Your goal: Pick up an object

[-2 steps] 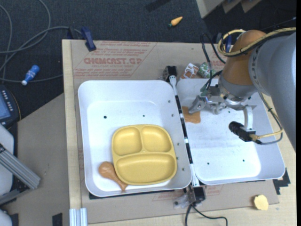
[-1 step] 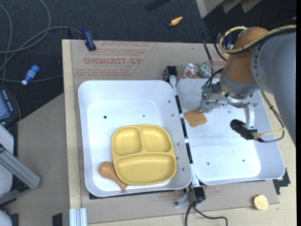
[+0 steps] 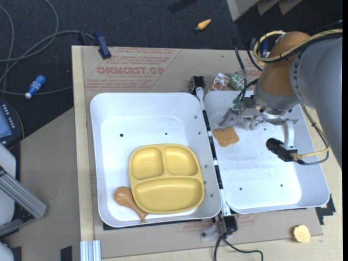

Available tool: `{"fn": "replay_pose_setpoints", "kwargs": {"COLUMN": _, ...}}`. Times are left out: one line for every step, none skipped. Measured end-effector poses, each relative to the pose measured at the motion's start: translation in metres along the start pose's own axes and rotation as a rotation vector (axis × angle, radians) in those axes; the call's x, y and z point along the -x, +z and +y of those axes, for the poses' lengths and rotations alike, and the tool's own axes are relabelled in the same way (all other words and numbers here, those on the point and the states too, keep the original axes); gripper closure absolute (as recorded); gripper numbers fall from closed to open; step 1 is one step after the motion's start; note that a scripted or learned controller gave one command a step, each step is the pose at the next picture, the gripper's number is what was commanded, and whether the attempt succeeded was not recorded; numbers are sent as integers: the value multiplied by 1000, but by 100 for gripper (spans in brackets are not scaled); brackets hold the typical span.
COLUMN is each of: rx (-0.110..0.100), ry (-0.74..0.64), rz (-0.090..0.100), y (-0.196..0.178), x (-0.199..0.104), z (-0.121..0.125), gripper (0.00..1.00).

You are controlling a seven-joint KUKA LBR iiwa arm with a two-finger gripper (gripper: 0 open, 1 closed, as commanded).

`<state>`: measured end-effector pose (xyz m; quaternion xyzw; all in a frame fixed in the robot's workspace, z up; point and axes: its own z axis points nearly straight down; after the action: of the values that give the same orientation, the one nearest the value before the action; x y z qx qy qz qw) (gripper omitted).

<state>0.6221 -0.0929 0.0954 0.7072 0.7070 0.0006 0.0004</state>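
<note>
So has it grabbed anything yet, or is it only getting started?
Nothing looks lifted yet. The hand is low in the right bin, right at a brown flat piece lying on the floor. The yellow tray sits untouched in the left bin. Gripping and lifting remain.

The arm (image 3: 321,69) is bulky, smooth grey with 1 rounded orange band (image 3: 280,72) above the wrist. Yellow and black cables loop over that band, near the right bin (image 3: 272,192).
</note>
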Motion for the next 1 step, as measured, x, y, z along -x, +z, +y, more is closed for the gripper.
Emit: {"fn": "replay_pose_setpoints", "kwargs": {"rx": -3, "ry": 0, "rz": 0, "y": 11, "x": 2, "z": 1, "gripper": 0}}
